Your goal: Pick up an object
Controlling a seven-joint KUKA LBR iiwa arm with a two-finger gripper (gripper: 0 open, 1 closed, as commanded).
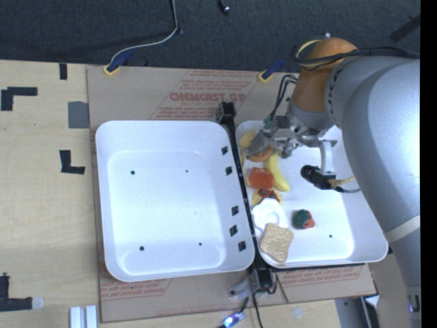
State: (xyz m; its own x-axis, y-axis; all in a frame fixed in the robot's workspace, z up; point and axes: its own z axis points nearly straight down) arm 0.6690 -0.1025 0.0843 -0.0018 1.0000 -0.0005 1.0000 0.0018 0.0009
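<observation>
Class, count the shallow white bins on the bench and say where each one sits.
2. The left bin sits at the centre of the view; the right bin adjoins it, under the arm, and holds toy food. The arm hides part of it.

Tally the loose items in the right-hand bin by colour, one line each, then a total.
Yellow: 3, banana plus pieces at and
Red-orange: 1
White: 1, round piece
Tan: 1, bread slice
Green with red: 1
Total: 7; the pile under the claw may hide more.
</observation>
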